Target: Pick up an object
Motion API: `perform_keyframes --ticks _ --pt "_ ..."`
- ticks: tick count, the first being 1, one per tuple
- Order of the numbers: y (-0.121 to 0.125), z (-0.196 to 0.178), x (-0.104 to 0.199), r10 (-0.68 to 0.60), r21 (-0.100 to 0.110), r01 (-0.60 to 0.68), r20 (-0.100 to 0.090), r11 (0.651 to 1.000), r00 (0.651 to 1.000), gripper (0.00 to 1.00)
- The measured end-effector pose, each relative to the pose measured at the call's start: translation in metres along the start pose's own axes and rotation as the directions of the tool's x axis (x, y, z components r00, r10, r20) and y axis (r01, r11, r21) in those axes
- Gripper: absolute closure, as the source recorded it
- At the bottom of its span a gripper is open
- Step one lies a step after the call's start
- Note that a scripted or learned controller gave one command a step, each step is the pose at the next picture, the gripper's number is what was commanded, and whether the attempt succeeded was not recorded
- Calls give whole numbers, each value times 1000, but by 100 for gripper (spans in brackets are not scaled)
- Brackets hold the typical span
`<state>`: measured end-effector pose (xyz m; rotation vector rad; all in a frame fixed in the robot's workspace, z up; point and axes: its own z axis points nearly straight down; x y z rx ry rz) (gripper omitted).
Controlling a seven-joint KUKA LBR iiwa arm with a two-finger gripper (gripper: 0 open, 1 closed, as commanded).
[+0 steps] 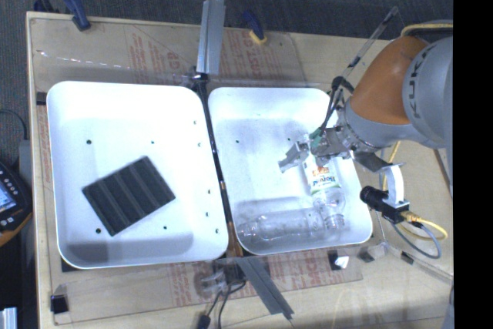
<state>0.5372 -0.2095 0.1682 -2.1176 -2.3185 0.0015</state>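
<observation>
The hand [302, 153], grip state unclear, hovers at twelve o'clock of the small bottle [324, 179]; slick plastic could slip away.

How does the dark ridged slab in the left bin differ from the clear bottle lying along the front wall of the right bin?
The dark ridged slab is opaque and near black; the clear bottle is see-through. The slab is flat and rectangular; the bottle is rounded and long. The slab lies at a slant near the middle of its bin, away from the walls; the bottle lies along the front wall of its bin, beside a second, labelled bottle. Both lie flat, apart from the end effector.
</observation>
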Motion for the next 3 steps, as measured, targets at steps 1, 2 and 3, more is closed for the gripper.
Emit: perform_keyframes --ticks 1,2,3 --pt "0 0 0 0 0 0 0 1000 1000 0" --pt "-51 -65 11 -40 -3 40 1 999 999 0" --pt "-1 4 1 -133 1 133 -1 991 991 0"
